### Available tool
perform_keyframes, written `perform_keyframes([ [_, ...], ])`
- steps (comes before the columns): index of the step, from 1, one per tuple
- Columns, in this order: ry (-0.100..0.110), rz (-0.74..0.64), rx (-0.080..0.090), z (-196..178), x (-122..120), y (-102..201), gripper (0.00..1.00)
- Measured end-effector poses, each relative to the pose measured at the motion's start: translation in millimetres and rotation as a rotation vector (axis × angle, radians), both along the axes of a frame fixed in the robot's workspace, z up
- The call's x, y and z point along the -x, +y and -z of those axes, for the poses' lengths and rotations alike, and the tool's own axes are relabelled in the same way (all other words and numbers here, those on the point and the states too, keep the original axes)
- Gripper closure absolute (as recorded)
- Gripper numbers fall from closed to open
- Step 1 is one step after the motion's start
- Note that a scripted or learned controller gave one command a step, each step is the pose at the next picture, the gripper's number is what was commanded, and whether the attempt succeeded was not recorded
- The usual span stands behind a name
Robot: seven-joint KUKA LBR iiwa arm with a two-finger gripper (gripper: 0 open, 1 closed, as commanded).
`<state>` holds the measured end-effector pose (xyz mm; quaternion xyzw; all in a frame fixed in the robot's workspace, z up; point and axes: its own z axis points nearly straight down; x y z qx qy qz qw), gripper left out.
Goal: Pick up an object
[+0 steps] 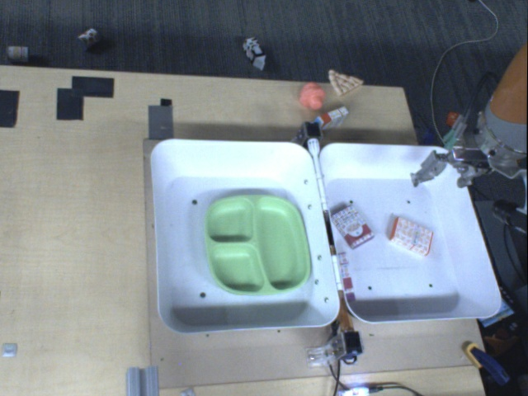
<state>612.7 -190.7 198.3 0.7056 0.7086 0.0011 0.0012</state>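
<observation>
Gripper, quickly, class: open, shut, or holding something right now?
Gripper: cannot be told; it hangs over the right bin's upper right part, nothing seen in it.

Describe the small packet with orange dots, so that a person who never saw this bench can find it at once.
Look at the right white bin. Two flat packets lie on its floor; the dotted packet is the one farther from the left bin, lying apart from its neighbour. The other, the red and white packet, lies near the wall shared by both bins and shows a solid red patch.
</observation>
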Motion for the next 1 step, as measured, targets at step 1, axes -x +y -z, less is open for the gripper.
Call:
perform_keyframes([
  [1,-0.003,-0.002,0.001,112.3,-9.8,22.0,0.00],
])
